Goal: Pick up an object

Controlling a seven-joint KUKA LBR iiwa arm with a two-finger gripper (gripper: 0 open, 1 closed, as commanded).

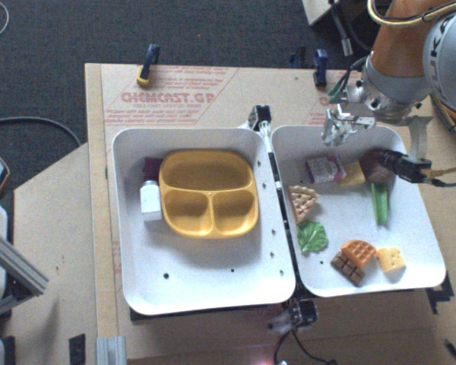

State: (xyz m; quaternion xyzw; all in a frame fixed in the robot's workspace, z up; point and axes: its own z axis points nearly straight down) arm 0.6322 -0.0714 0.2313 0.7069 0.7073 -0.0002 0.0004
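While the left bin (129,272) holds a big yellow tray (208,192) with a small white bottle (150,200) just beside it on the left, the right bin (418,261) holds the little toy foods to pick from. Going left to right there, a waffle wedge (303,201) lies near the middle wall, with a green leaf (312,236) just near of it. A pinkish packet (324,169) sits at the far side, touching a tan piece (353,175). A brown waffle (353,259) and a yellow cheese block (391,260) rest at the near side, and a green stick (380,202) lies further right.

The gripper (336,132) hangs over the far edge of the right bin, just above the packet, pinching nothing. Its tips are too small to tell if they are spread.

The packet looks light and a bit soft. Its flat top may slip, so grabbing across its two short sides seems best.
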